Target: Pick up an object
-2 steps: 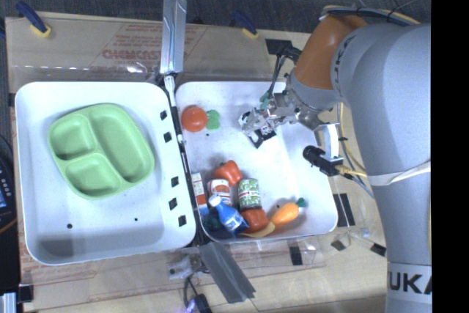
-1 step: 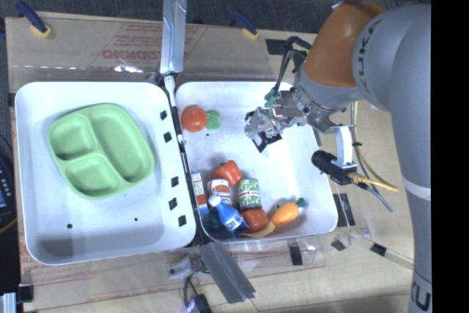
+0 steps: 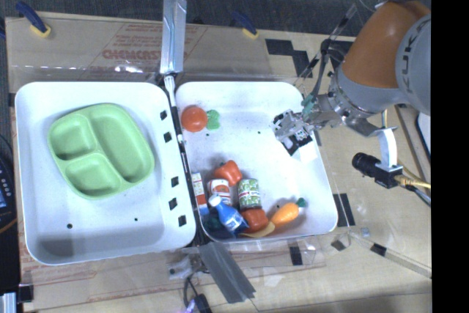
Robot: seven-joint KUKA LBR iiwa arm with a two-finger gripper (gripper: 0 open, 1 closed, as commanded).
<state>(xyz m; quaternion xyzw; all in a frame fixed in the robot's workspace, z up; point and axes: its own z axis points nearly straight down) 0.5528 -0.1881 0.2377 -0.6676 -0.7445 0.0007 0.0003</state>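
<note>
My gripper (image 3: 294, 134) hangs over the right side of the right bin (image 3: 249, 108), near its right wall. Nothing shows between its fingers. A toy tomato (image 3: 194, 118) with a green stem lies in the bin's upper left, far left of the gripper. A heap of toys sits at the bin's front: an orange pepper (image 3: 228, 173), a green-labelled jar (image 3: 249, 194), a blue bottle (image 3: 228, 216), a red-and-white can (image 3: 218, 188) and a carrot (image 3: 286, 212). The heap lies below and left of the gripper.
The left bin (image 3: 44, 223) holds a green divided plate (image 3: 101, 149). A metal divider bar (image 3: 173, 33) stands between the bins at the back. A black cylinder part (image 3: 374, 166) on the arm sticks out to the right of the right bin.
</note>
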